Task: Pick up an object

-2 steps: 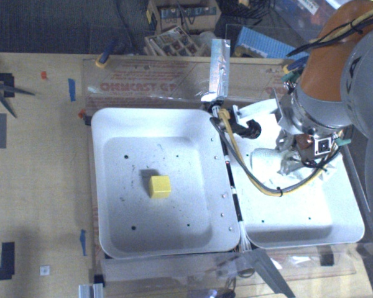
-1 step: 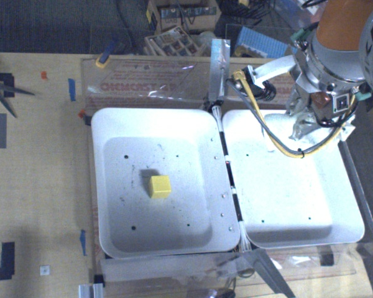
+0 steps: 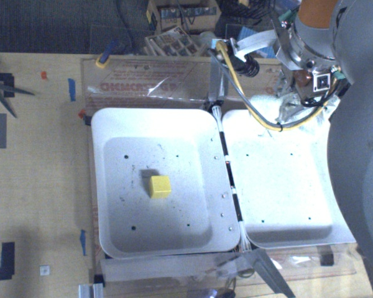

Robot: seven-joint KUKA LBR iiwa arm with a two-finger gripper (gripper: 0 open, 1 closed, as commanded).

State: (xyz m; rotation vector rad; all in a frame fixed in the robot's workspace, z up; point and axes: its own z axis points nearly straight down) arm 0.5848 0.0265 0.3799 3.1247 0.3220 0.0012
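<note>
Item: yellow block (image 3: 160, 186), sitting mid left bin (image 3: 112, 129). Claw (image 3: 292, 107) (finger state unreadable) hovering at 2 o'clock; should be centring over block before descending.

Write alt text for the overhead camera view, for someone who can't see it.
A small yellow block lies alone near the middle of the left white bin, while the grey robot arm's gripper hovers over the far edge of the right white bin, well away from the block.
</note>
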